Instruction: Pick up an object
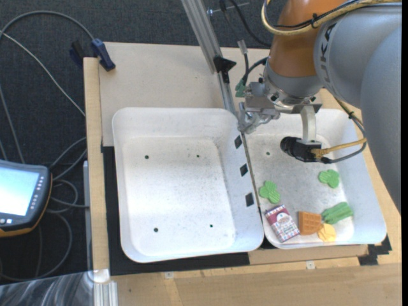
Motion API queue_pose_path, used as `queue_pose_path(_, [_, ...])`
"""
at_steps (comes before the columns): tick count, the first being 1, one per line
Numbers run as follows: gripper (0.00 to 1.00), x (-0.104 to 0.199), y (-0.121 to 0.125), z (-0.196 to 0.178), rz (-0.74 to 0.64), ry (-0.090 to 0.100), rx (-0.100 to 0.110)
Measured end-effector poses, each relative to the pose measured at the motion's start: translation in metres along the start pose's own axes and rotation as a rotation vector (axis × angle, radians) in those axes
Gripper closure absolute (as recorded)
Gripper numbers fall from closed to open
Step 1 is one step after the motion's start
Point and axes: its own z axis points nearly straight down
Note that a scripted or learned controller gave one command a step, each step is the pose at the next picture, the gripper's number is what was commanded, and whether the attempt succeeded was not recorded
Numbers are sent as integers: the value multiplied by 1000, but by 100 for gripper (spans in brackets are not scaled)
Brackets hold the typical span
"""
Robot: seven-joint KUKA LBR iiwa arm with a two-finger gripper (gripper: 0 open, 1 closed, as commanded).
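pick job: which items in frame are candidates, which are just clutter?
Job:
- claw
- green pieces
- small printed box
- orange waffle-like piece
- yellow piece
- right bin

Lying about:
- left bin
- blue clamp
- handheld screen

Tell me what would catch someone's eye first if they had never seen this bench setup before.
The big grey arm with its orange band dominates the upper right, its gripper hanging over the far left corner of the right bin. Next come the small bright items along that bin's near edge: a red and white packet, an orange waffle-like piece and green toy pieces. The left bin is a wide white expanse.
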Motion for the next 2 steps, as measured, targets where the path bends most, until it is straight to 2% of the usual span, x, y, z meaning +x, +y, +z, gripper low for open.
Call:
queue_pose_path(1, [100,51,25,-10,-1,1,-2])
queue_pose_path(2, [0,46,24,-9,5,-2,2])
